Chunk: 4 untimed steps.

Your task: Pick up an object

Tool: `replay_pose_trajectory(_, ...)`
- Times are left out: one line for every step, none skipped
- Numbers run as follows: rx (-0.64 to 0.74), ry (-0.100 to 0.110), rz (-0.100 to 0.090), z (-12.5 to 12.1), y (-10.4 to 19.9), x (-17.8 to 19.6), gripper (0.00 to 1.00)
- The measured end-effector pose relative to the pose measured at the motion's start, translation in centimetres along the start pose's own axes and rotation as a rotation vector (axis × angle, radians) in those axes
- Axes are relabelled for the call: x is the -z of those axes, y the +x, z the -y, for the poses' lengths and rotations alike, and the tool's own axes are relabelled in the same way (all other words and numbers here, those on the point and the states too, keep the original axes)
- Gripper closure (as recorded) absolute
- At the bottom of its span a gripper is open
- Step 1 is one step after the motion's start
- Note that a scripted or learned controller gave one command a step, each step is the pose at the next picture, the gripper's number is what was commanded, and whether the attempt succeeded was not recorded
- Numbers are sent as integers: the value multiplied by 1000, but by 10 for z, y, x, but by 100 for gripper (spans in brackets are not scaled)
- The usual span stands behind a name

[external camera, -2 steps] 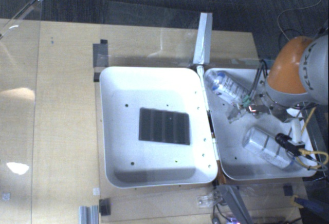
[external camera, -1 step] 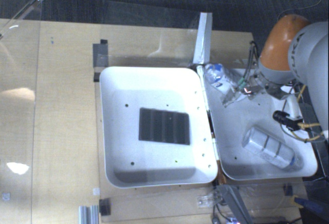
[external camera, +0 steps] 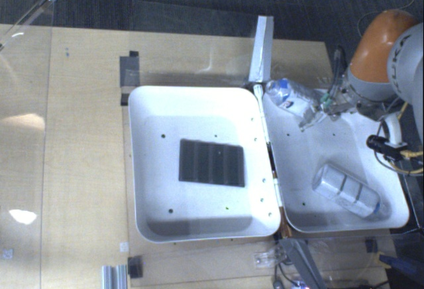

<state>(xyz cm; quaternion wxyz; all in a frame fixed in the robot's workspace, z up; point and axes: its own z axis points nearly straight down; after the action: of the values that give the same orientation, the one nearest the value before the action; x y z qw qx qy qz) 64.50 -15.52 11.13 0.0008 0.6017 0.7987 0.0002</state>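
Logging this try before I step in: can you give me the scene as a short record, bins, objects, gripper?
left bin: holds a dark ridged mat, lying flat near its middle
right bin: holds two clear bottles
bottle A: on its side, near the front right corner
bottle B: blue label, at the back left corner
gripper: over the back of the right bin, beside bottle B
held object: nothing seen between the fingers
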Motion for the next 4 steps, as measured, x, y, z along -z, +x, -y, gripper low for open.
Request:
replay_pose_trajectory(331,-6,3,61,5,46,0)
replay_pose_trajectory(371,-40,33,-6,0,21,0)
replay_pose_trajectory(491,-24,23,69,39,30,0)
replay_pose_trajectory(592,-14,11,7,20,-20,0)
